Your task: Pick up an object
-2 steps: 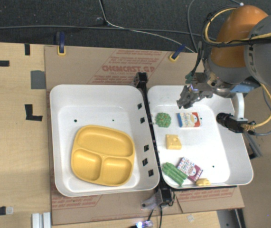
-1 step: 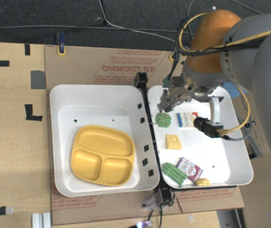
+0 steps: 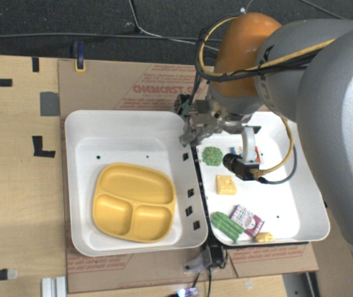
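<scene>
Two white bins sit side by side: left bin [image 3: 77,166] holds a yellow tray [image 3: 134,202]; right bin [image 3: 306,209] holds small objects. Gripper [image 3: 196,129] hangs near a green object [image 3: 212,156], finger spacing unclear.

Two bins sit side by side on a big board [image 3: 127,85]. The left bin [image 3: 77,166] has a plate with three parts [image 3: 134,202] lying in it, near the front. The right bin [image 3: 309,215] has small things in it. A round bumpy toy [image 3: 212,156] lies at the back, close to the wall between the bins. A little block [image 3: 225,185] lies in front of it. A long pod [image 3: 226,226] lies at the front, with a small packet [image 3: 245,219] just to its right.
</scene>
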Controlling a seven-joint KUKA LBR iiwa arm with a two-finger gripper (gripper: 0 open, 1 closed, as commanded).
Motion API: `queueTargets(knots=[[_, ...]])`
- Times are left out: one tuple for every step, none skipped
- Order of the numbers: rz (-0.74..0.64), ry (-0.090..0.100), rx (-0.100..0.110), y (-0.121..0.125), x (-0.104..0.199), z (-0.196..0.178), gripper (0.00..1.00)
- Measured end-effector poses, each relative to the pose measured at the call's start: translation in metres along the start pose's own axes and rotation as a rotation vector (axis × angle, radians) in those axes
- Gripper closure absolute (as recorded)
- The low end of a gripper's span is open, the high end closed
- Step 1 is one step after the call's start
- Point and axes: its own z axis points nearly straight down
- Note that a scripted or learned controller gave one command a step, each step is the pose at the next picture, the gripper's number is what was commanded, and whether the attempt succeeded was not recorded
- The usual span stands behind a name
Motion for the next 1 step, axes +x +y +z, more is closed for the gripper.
queueTargets(knots=[[0.001,-0.001,-0.001,-0.0005,0.0455,-0.0055,1.0]])
